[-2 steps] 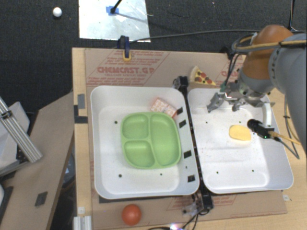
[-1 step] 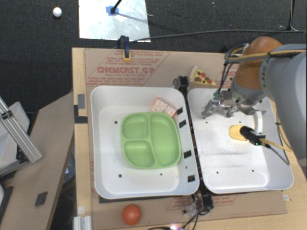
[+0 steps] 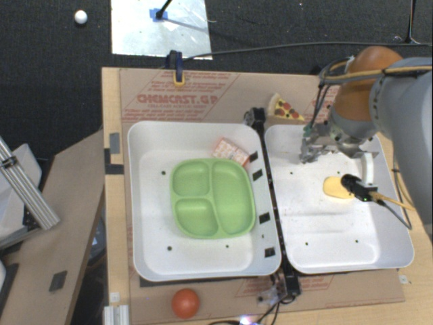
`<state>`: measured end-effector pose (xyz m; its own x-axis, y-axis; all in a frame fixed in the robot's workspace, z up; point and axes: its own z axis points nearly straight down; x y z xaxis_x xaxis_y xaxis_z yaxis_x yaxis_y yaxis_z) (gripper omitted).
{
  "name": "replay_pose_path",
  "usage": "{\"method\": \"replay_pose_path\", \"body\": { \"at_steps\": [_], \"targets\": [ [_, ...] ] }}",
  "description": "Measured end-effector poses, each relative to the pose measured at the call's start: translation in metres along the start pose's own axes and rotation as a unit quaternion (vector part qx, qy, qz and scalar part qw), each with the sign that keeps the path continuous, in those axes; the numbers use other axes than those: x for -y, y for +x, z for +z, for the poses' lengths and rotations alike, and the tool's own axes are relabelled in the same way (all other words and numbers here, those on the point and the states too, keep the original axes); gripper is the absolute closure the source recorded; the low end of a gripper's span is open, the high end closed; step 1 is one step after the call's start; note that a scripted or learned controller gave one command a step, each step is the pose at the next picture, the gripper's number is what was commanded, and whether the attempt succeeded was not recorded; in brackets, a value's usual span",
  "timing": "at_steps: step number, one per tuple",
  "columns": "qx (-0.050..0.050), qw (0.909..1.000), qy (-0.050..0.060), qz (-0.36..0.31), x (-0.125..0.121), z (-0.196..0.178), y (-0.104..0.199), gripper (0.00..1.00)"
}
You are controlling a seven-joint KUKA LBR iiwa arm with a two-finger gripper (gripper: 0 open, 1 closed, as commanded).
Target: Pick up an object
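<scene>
A: What lies in the bins?

B: The left bin [image 3: 152,181], a shallow white tray with rounded corners, holds a green plate [image 3: 211,198]. The plate is smooth matte plastic, a rounded square split into three compartments. Touching its far edge is a small pink block [image 3: 231,151] with a speckled pattern. The right bin [image 3: 352,249] holds one pale yellow piece [image 3: 335,188], flat and oval with a soft outline.

A: And the gripper?

B: The gripper [image 3: 310,153] hangs over the far left part of the right bin, below the grey arm [image 3: 399,107] and its orange band. It is near the yellow piece but apart from it, and nothing shows in its grasp. Whether it is released or clenched I cannot tell.

A: What is the surface like?

B: Both bins sit on a brown cardboard sheet [image 3: 183,97] with red lettering, pinned at the far edge by a blue and yellow clamp [image 3: 176,66]. A toy pizza slice [image 3: 285,108] lies on the cardboard just beyond the right bin, and a glossy orange ball [image 3: 185,302] sits in front of the left bin.

A: And the room?

B: There is a dark floor [image 3: 47,66] with a shiny silver sheet [image 3: 135,19] and a small white ball [image 3: 81,17] on it. A ribbed metal rail [image 3: 27,188] slants in on the left.
</scene>
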<state>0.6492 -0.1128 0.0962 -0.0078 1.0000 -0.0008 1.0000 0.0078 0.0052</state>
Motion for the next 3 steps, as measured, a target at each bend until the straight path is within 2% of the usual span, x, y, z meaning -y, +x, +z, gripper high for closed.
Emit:
{"method": "replay_pose_path", "body": {
  "at_steps": [1,2,3],
  "targets": [
    [0.000,1.0000,0.000,0.001,-0.010,-0.048,-0.002,1.00],
    [0.000,1.0000,0.000,0.001,-0.006,-0.095,0.002,1.00],
    [0.000,1.0000,0.001,0.001,-0.007,-0.124,0.002,1.00]
  ]
}}
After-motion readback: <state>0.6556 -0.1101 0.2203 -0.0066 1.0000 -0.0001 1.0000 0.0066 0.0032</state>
